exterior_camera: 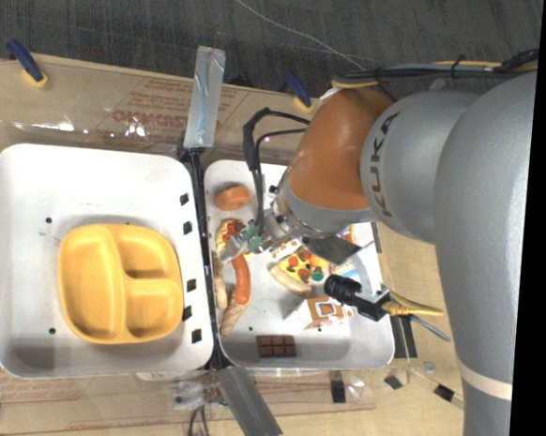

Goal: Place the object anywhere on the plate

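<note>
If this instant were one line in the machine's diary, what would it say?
arm: over right bin | pincer: low among toy food by sausage | yellow plate: left bin, nothing on it | step: pick pending

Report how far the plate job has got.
Done: nothing shows on the yellow plate in the left bin. In hand: the arm reaches over the right bin, above the toy food such as the sausage and pizza slice. Left: picking one piece, carrying it across, setting it on the plate.

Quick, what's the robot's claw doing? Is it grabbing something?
Claw: down among the toy food in the right bin; whether it grips anything cannot be told.
</note>
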{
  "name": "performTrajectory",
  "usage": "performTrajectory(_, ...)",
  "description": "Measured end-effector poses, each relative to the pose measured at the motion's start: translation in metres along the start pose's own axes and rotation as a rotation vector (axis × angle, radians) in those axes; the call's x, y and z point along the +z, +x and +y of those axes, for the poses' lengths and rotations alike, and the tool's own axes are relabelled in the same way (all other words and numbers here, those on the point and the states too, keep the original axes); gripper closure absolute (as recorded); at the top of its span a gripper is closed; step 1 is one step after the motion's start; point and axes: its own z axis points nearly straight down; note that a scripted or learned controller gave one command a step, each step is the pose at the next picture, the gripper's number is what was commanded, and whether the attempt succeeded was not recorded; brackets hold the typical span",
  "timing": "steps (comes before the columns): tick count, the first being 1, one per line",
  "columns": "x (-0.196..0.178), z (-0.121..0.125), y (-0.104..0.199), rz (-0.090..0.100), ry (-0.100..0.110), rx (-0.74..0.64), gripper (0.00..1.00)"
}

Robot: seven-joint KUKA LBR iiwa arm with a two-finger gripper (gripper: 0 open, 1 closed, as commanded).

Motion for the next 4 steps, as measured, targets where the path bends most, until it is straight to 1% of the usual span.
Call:
performTrajectory(1,-0.039,-0.005,0.072,-0.001,-0.003,0.067,1.0)
performTrajectory(2,-0.038,-0.006,0.071,-0.001,-0.001,0.07,0.0)
performTrajectory(3,-0.108,-0.036,0.063,-0.004,-0.007,0.053,0.0)
performTrajectory(4,-0.024,-0.057,0.03,0.001,0.006,0.513,0.0)
